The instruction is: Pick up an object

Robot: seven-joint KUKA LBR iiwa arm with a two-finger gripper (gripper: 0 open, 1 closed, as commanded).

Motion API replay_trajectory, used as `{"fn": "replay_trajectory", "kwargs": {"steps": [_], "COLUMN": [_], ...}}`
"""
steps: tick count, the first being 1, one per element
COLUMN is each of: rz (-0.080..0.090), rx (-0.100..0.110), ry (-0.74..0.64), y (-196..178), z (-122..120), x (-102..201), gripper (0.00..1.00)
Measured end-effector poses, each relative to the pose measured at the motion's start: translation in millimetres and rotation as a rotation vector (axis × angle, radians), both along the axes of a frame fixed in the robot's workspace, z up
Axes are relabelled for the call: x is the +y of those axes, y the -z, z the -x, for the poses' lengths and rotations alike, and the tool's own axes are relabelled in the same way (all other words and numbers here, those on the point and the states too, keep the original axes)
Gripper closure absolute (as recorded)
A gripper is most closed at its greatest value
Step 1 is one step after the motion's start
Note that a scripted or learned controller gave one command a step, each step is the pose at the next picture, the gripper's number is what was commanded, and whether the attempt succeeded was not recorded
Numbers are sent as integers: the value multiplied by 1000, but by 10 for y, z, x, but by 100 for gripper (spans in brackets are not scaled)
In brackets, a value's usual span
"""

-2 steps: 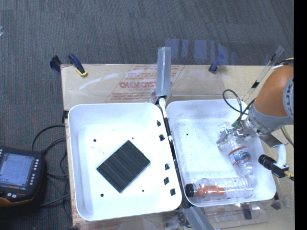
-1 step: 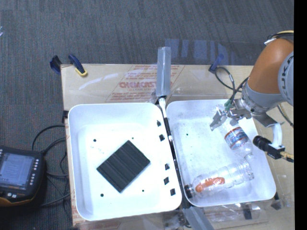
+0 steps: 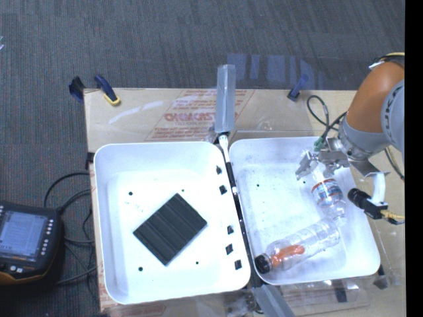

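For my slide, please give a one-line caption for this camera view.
Grey KUKA arm reaching over right white bin holding two clear plastic bottles; ribbed black square pad in left bin.

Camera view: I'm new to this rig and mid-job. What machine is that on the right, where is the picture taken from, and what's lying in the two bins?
One fixed camera looks down at a slant on a bench. The grey robot arm with an orange band reaches in from the right; its metal two-finger tool hangs over the right white bin, with nothing visible between its fingers. That bin holds a small clear plastic bottle with a label and a larger clear plastic bottle with a black cap and orange contents. The left white bin holds a flat dark ribbed square pad.
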State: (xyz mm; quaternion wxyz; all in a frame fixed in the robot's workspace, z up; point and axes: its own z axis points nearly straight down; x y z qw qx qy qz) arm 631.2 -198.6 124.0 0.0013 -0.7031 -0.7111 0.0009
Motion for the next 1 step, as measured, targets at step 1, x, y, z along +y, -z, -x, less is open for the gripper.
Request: {"fn": "replay_trajectory", "kwargs": {"steps": [1], "rz": [-1], "rx": [0], "ry": [-52], "y": [-565], "z": [95], "x": [740], "gripper": [100]}}
